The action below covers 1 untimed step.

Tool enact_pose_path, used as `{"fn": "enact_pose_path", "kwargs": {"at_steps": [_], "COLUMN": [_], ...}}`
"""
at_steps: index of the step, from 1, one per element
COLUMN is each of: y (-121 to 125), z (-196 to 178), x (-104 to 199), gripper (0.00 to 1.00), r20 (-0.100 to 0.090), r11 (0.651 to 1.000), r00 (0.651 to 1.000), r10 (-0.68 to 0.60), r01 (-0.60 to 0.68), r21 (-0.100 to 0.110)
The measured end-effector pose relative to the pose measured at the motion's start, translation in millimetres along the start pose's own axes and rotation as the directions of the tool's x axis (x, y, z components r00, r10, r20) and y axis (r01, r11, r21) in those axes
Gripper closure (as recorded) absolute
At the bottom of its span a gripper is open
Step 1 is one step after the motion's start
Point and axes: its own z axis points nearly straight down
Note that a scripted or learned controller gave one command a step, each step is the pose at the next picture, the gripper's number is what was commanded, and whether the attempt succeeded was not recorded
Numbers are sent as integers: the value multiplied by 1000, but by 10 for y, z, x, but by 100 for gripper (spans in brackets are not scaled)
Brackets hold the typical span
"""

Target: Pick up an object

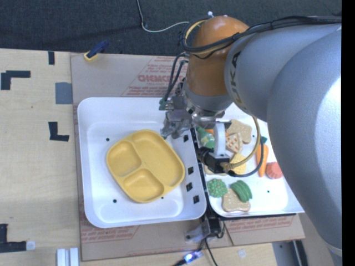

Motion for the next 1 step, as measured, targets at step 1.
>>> {"fn": "enact_pose_path", "kwargs": {"at_steps": [1], "y": [-6], "z": [216], "x": [-10], "gripper": [100], "r20": [2], "r11": [1000], "r00": [1000], "r10": [2], "r01": [-2], "r21": [3]}}
